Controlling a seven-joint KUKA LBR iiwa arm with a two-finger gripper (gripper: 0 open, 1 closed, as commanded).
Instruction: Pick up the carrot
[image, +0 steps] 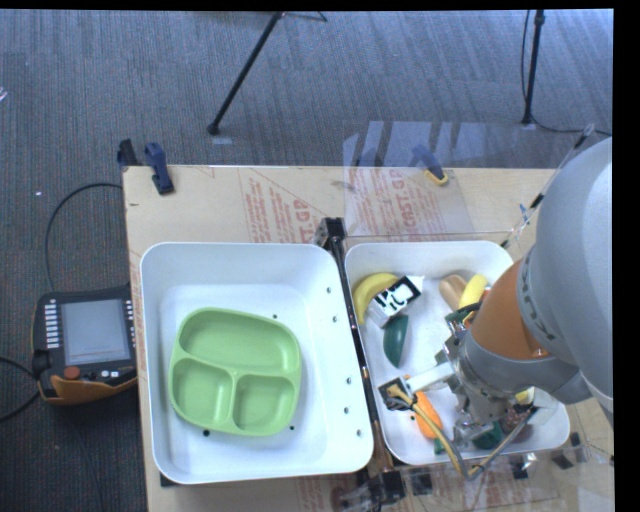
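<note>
Carrot (428, 416) in right bin (430, 455), tray (236, 371) left

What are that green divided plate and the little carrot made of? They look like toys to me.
The green divided plate looks like moulded plastic: one even pale green, rounded compartment edges, a soft satin sheen. The carrot is probably a plastic toy too, judging by its flat, uniform orange, though it is small and partly hidden, so that stays a guess.
</note>
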